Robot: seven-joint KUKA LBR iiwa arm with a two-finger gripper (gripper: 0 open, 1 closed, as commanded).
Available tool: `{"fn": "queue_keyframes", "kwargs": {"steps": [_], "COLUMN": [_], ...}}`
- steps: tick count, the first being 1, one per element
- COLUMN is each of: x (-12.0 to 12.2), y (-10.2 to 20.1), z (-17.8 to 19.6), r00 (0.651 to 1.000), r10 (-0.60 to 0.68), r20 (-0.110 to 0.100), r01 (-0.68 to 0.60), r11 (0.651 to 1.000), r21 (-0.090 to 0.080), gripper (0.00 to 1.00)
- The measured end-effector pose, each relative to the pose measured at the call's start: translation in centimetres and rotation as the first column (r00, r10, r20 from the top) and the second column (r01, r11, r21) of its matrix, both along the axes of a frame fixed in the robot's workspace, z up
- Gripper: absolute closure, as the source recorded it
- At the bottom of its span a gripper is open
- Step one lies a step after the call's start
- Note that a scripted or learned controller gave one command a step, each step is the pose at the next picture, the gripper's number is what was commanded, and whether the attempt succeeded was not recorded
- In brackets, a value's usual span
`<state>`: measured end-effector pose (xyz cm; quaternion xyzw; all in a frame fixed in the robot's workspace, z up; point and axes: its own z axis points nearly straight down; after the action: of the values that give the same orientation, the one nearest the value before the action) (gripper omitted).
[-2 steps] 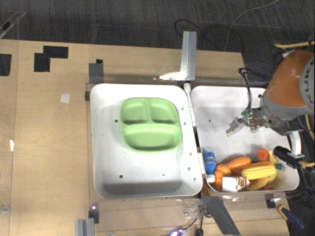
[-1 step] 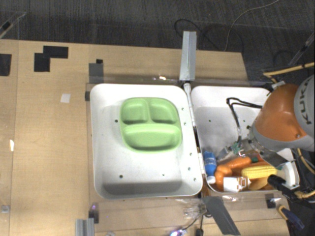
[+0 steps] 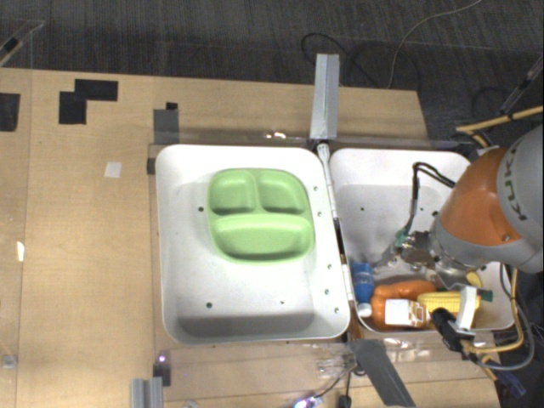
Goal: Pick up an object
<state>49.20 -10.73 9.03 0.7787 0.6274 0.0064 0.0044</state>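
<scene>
Fingers of the gripper (image 3: 414, 252) sat tucked beneath the wrist, so I could not tell whether they stood wide or narrow, nor whether anything lay between them. The grey arm (image 3: 510, 202) with its orange band reached in from the right and hung over the near half of the right bin (image 3: 374, 185).

Things to pick were crowded into the near part of that bin. An orange bottle (image 3: 398, 303) with a white label lay on its side close to the near wall. A small blue object (image 3: 362, 275) sat just left of it, near the wall shared with the other bin. A yellow piece that looked like a toy corn cob (image 3: 439, 299) lay just right of the bottle. The gripper was just beyond this cluster, on its far side.

The left bin (image 3: 178, 253) held a green divided plate (image 3: 259, 213), upright and well apart from the gripper. Both bins rested on a pale wooden surface (image 3: 85, 228) with black tape marks (image 3: 85, 99) at its far left.
</scene>
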Motion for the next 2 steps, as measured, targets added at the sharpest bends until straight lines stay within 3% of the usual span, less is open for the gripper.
{"fn": "queue_keyframes", "kwargs": {"steps": [1, 2], "x": [0.0, 2.3], "y": [-5.5, -5.3], "z": [0.0, 6.0], "r00": [0.945, 0.943], "r10": [0.326, 0.334], "r20": [0.000, -0.010], "r01": [-0.326, -0.334], "r11": [0.945, 0.943], "r21": [-0.009, -0.004], "gripper": [0.00, 0.00]}}
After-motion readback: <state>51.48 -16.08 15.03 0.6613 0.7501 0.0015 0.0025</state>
